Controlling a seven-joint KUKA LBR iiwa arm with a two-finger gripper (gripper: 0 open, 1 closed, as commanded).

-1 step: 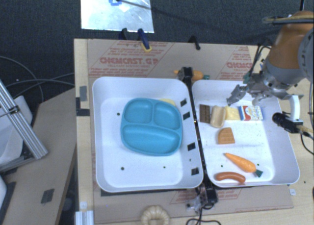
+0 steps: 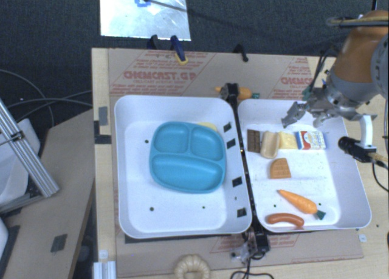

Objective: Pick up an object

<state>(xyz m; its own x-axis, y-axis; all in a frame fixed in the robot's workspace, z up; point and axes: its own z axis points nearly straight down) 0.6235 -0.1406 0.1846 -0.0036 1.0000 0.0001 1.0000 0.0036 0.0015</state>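
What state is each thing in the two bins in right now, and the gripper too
Blue divided plate: lying flat in the left bin.
Carrot: lying on its side in the right bin.
Sausage: lying near the front wall.
Cracker: lying flat, apart from the carrot.
Small carton: lying flat near the gripper.
Gripper: above the right bin, holding nothing visible.

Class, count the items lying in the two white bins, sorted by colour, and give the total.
Blue: 1, the divided plate
Orange: 2, the carrot and sausage
Brown or tan: 3, the chocolate bar, bread roll and cracker
White: 1, the carton
Total: 7
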